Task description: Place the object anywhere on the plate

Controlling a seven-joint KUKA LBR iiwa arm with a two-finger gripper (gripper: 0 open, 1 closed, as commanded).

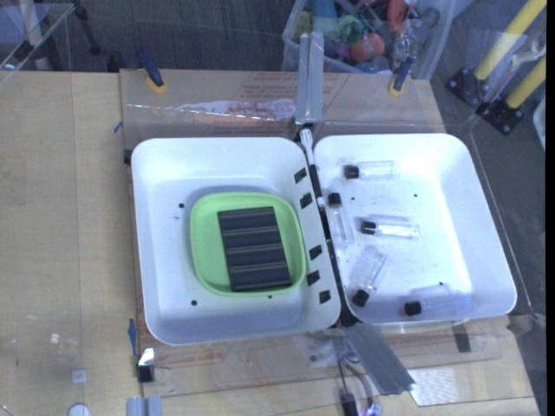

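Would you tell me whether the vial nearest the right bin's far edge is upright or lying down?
Lying down: the vial shows its full clear side, black cap pointing left, flat on the right bin.

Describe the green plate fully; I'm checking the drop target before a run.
The green plate is a light green, rounded-square dish with a raised rim, looking like matte plastic. It lies flat in the left bin, near the middle of its floor. A dark ribbed rectangular block rests on it, slightly turned, covering most of its centre.

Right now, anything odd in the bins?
Nothing spilled or broken. Clear vials lie scattered at mixed angles in the right bin. A dark ridged block already sits on the green plate.
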